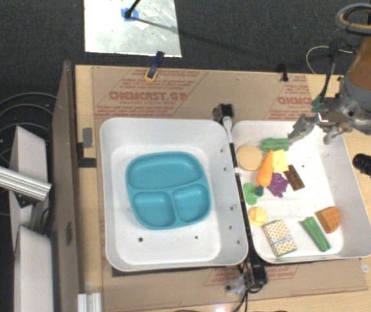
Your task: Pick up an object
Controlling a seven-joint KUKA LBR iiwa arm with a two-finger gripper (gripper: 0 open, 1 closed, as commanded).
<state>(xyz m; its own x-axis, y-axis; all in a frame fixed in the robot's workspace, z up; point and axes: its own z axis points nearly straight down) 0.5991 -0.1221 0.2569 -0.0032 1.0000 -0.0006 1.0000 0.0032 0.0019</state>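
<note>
Over right bin's (361,236) far edge, hand (316,127) spread open, grasping nothing

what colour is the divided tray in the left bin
Teal blue: the divided tray shows best in the camera view.
</note>
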